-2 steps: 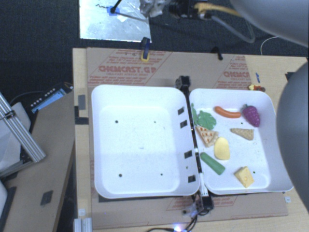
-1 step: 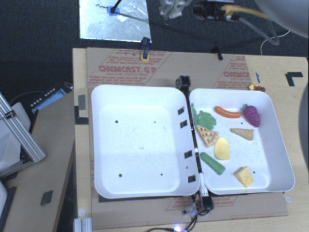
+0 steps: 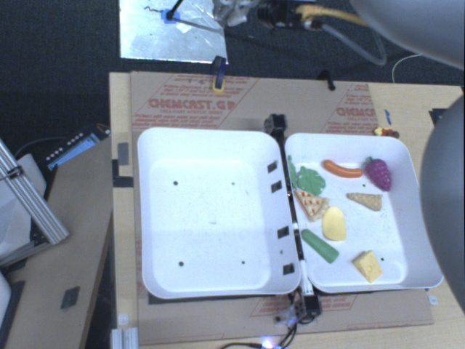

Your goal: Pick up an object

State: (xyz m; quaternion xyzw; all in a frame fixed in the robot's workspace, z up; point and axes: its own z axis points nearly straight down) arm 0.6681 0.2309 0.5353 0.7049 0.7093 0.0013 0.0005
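cheese wedge [image 3: 368, 265], pickle [image 3: 320, 246], grapes [image 3: 378, 173] in rt bin [image 3: 418, 217]; claw [image 3: 236, 9] up top

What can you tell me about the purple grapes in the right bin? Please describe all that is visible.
The purple grapes are a small toy bunch, likely plastic, with a bumpy surface and a dark stem at the top end. The bunch lies flat on the floor of the right bin, near its far right corner. Its wide end points to the far side, the tip to the near side. The orange sausage lies just beside it; whether they touch is unclear.
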